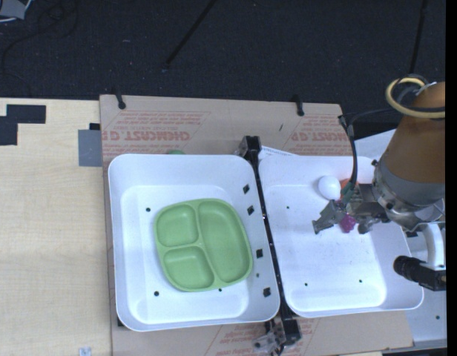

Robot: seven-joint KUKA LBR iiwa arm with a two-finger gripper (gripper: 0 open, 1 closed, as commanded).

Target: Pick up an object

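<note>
Arm point(415, 150) coming in from the right, grey w/ the orange band up top, wrist hanging over the right bin point(340, 288). Claw point(346, 221) sits low over the upper-right part of that bin, dark fingers point(326, 219) reaching toward the left, and there's a small purple object point(349, 223) right at the claw, tucked in among the finger hardware. Can't say if it's truly pinched between the fingers or just lying beside them on the bin floor; too small and cluttered to call. Same for the claw itself: apart or together, can't tell from this angle. Just up and left of the claw, a white ball point(329, 187) rests on the bin floor, near the back wall, close to the fingers but not touching as far as I can see. A bit of orange-red peeks next to the ball on its right, partly hidden by the arm, can't identify it. Over in the left bin point(132, 199), a green divided plate point(203, 244) w/ three compartments lies flat in the middle, tilted a little relative to the bin walls. Both bins sit side by side on a cardboard sheet point(214, 128) w/ red print, on the light wood table point(43, 236). Black clips along the seam between the bins. Dark floor and cables beyond the table's far edge.
</note>
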